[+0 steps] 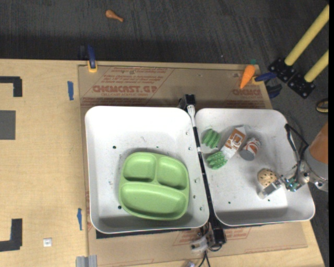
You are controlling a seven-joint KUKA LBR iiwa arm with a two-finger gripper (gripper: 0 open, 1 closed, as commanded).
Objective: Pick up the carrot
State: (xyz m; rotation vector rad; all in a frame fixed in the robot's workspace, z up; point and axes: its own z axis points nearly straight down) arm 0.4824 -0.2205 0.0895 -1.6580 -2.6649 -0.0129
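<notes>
The carrot [247, 76] lies on the table [42, 156] outside both bins, on the brown board past the far rim of the right bin [250, 208], near that bin's far right corner. It is orange with a green top and lies tilted, touching neither bin. A blue clamp [266, 77] sits just beside it on the right.

The arm enters from the right, and the gripper [288, 183] is low over the right bin's near right part, well apart from the carrot. The bin's far rim and the things inside lie between them. I cannot tell how the jaws stand; they are small and blurred against the white floor.

In the right bin there are five loose things: two green ridged pieces [211, 138], one near the divider and another [216, 160] just below it; an orange-and-white carton [234, 142]; a small can [250, 148] touching or just beside the carton; and a tan speckled piece [266, 177] near the gripper. A small grey bit lies just below the tan piece, too small to make out.

The left bin [104, 156] holds one green tray [154, 185] with three compartments.

A second small orange thing [114, 15] lies on the dark floor at the far left, too small to name. Two yellow bars [308, 36] cross the far right corner, cut off by the edge. The arm itself is mostly cut off by the right edge.
</notes>
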